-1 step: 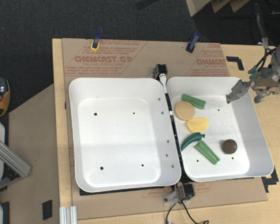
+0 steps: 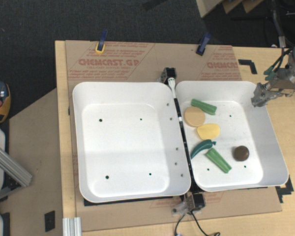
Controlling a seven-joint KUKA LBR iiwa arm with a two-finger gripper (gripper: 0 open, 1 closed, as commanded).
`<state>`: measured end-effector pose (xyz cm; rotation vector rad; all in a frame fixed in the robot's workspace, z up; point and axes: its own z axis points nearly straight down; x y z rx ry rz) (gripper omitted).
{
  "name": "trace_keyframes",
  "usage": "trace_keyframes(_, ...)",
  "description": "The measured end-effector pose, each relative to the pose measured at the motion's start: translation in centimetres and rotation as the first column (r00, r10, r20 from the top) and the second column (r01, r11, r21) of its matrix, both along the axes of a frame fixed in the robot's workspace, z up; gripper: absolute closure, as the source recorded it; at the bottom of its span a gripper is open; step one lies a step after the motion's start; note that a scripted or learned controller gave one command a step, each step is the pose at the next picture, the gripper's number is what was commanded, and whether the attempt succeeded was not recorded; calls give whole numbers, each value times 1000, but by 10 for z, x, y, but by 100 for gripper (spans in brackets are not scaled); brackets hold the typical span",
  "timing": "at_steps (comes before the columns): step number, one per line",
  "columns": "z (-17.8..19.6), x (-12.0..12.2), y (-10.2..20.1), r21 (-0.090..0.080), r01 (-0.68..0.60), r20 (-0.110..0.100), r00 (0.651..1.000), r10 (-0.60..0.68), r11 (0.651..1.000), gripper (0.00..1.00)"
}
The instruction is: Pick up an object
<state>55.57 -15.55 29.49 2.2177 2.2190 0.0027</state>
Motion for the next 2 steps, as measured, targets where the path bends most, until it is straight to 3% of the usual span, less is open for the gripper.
trace_keyframes(1,86,-67,-12,-1,4,4,1000,-4,1000,100)
trace_keyframes(2,124,-61,62,2,-8,4,1000,8,1000,100)
